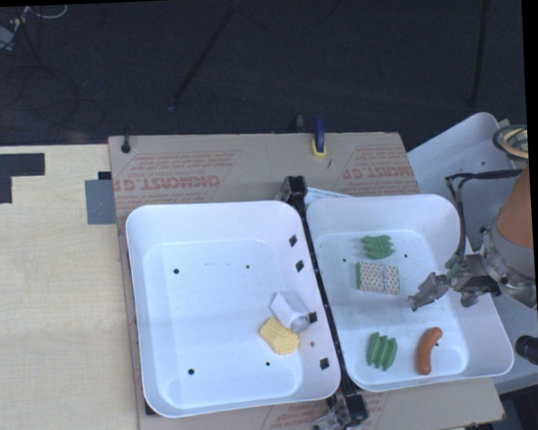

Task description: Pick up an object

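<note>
White plastic forms two shallow bins set side by side on a cardboard sheet [204, 168] covering the table [48, 293]. The left bin [154, 260] holds a yellow sponge-like piece [279, 337] near its right wall, touching a small white cylinder [288, 312] just above it. The right bin [431, 212] holds a green toy [377, 245] toward its far edge, a patterned square block [378, 277] just below that, a second green toy [380, 350] near the front edge, and an orange sausage-shaped toy [428, 350] beside it toward the front right corner. The gripper [432, 291] reaches in over the right wall of the right bin, between the patterned block and the orange toy, touching neither. Its fingers appear slightly parted, with nothing between them.
</note>
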{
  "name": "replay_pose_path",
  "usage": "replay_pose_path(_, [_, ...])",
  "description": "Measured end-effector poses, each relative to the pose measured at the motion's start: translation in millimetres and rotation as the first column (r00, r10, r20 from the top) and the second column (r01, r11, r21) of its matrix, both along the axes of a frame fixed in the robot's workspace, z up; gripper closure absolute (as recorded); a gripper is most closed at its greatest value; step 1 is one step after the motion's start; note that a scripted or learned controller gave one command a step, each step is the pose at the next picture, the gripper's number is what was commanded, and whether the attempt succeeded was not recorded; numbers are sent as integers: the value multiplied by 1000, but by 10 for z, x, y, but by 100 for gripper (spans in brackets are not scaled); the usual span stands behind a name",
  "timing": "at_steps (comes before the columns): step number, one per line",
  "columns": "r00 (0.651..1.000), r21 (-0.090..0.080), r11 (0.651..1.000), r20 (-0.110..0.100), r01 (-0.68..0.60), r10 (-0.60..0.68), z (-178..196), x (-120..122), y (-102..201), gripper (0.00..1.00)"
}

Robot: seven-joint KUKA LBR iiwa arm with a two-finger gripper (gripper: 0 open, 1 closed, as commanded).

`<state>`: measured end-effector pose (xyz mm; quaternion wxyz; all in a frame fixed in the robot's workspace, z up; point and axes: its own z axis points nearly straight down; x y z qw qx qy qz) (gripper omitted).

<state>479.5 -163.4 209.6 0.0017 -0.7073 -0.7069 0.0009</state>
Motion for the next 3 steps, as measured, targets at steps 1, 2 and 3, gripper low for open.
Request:
replay_pose_path(1, [1000,-1,1000,2,0,0,-1271,-41,-81,0])
replay_pose_path(2, [1000,0,1000,2,-1,1,-1224,92,350,0])
replay_pose_path(3, [1000,-6,1000,14,3,-3,476,-6,-115,0])
